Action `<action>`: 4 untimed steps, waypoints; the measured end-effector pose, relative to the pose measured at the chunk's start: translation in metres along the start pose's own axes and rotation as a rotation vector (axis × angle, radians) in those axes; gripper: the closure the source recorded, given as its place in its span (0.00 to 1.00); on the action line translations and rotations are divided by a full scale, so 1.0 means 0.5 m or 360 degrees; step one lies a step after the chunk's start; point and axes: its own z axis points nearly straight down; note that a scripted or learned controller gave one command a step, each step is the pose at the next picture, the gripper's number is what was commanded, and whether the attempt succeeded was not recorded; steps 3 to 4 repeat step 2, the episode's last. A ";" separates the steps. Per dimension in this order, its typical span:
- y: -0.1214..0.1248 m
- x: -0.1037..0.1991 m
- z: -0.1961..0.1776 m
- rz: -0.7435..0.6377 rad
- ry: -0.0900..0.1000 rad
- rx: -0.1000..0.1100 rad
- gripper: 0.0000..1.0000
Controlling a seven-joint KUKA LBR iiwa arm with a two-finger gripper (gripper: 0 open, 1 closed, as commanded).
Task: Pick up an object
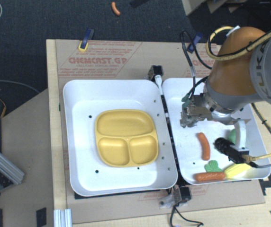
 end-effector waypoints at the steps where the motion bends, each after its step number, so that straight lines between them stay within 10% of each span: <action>1: -0.021 0.009 -0.013 0.0006 -0.0002 -0.0003 1.00; 4: 0.005 0.025 -0.010 0.0006 -0.0004 -0.0009 1.00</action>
